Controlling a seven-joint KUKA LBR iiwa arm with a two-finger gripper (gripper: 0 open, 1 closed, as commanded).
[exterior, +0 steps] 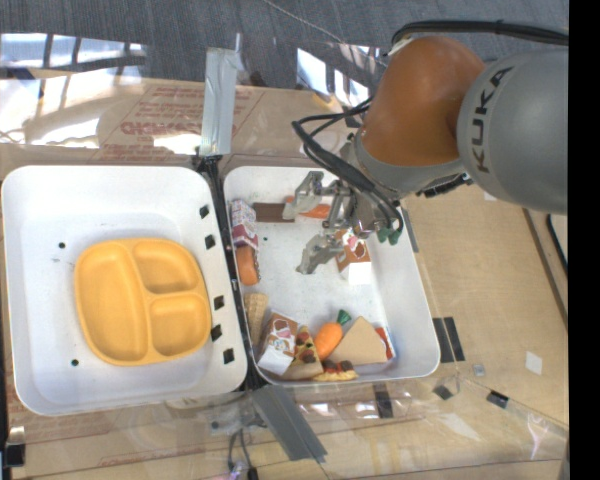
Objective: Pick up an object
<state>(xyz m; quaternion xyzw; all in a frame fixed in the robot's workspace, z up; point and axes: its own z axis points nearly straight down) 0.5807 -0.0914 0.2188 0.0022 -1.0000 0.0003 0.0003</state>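
The grey two-finger gripper (pixel 318 223) hangs over the far middle of the right shallow white bin (pixel 412 298), its metal fingers (pixel 315 253) spread apart with nothing between them. No single item is singled out yet; the candidates all lie in this bin.

The main risk, as I judge it, is a closing on bare bin floor: the fingers sit over an open white patch, with the small brown-and-white block (pixel 357 251) just to their right and an orange piece (pixel 318 209) partly hidden under the wrist. A descent from here could also clip one of these and push it aside rather than pinch it. The dangling black cables (pixel 325 148) near the wrist could snag.

Along the left wall of the right bin lie a red-and-white wrapped packet (pixel 243 224), an orange sausage-like piece (pixel 247 265) and a tan waffle cone (pixel 256 308). At the near end sits a crowded heap: an orange toy carrot with green top (pixel 329 336), a tan cardboard-like wedge (pixel 362 343) and a small white printed carton (pixel 277 348), touching one another, which would make a clean grasp hard.

The left shallow white bin (pixel 30 208) holds a yellow plastic divided tray (pixel 140 300) with three compartments.
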